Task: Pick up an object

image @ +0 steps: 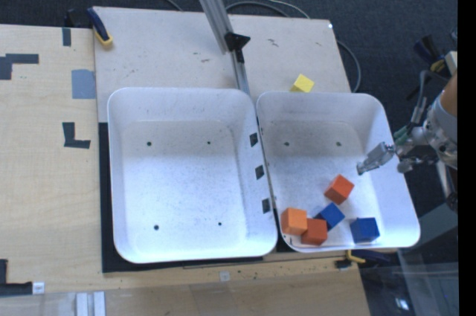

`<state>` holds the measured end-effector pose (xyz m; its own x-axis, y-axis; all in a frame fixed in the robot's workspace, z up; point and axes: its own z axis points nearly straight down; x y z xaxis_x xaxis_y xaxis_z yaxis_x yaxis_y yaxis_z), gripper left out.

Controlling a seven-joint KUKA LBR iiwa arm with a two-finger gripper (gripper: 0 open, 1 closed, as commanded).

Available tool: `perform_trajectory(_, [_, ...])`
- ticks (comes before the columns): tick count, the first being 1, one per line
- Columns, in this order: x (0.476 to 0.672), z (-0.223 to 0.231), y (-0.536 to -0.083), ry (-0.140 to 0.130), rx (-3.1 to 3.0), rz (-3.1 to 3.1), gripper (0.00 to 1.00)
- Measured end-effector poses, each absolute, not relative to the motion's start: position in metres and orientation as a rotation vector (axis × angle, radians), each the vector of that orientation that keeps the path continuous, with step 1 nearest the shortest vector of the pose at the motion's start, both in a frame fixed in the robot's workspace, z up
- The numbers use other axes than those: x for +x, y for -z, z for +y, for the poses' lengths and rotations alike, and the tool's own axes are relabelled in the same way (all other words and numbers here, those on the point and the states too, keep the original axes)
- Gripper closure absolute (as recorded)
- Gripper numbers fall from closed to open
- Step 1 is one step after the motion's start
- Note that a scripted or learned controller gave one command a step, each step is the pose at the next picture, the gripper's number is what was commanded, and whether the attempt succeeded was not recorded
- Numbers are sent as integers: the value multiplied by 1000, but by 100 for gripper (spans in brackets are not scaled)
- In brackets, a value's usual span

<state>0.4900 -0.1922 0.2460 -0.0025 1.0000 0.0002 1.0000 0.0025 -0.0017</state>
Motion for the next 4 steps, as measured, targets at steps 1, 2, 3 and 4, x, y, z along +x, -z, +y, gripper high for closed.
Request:
perform_trajectory(1, [495,-157,-137,-7,-2212,-2217,0])
perform_trajectory(2, [519,-142,-92,0,-2223,-2227,0])
perform_trajectory(3, [557,-100,-92,2,-2214,-2229,0])
perform_trajectory(4, [554,-102,-101,-4,-2214,-2223,100])
